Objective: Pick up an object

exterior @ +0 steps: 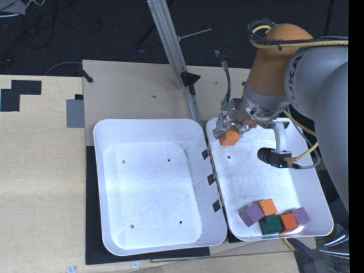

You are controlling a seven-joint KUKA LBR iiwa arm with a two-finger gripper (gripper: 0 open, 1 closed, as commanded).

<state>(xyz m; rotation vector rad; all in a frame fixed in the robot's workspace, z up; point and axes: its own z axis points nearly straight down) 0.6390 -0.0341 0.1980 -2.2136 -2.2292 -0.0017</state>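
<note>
My gripper [230,131] hangs over the far left corner of the right bin [318,206], below the orange wrist band. An orange block [230,137] sits between its fingers, lifted above the bin floor. Near the right bin's front edge lies a cluster of blocks: a purple one [251,214], an orange one [268,206], a green one [271,224], another orange one [289,221] and a small purple one [301,215].
The left bin [114,152] lies beside the right one, joined by black clips [211,178]. A slanted metal rail [170,44] rises behind the bins. The grey arm covers the upper right.
</note>
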